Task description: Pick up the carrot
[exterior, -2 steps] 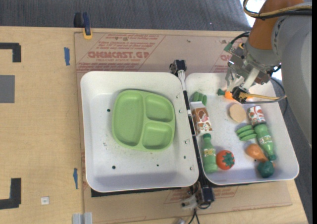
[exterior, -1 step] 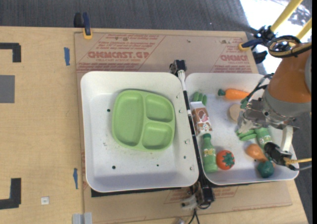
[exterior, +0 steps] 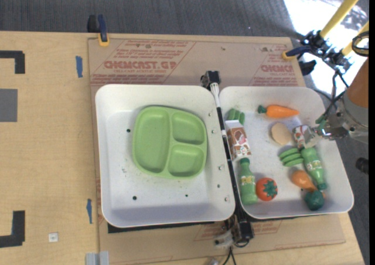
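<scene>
I see the carrot [exterior: 279,111] lying on its side at the far end of the right bin [exterior: 343,205], orange body pointing right, green top pointing left. Just near of it rests a pale tan oval piece [exterior: 280,135], and beside that a small red-and-white packet [exterior: 299,135]. The gripper [exterior: 322,132] sits at the bin's right edge, near and to the right of the carrot and apart from it; from here I cannot tell whether the claw is released or clenched, and nothing shows between its tips.

Nearer lie green bean pods [exterior: 290,155], a green bottle [exterior: 313,167], an orange piece [exterior: 302,179] and a dark green round one [exterior: 314,200]. Toward the bin's left side I see a tomato [exterior: 267,189], another green bottle [exterior: 246,183], a brown-and-white carton [exterior: 238,142] and a small green item [exterior: 234,115].

The left bin [exterior: 111,141] holds a green divided plate [exterior: 170,141], well apart from the carrot. Both bins sit on a cardboard sheet [exterior: 152,61] on the wooden bench [exterior: 47,141].
</scene>
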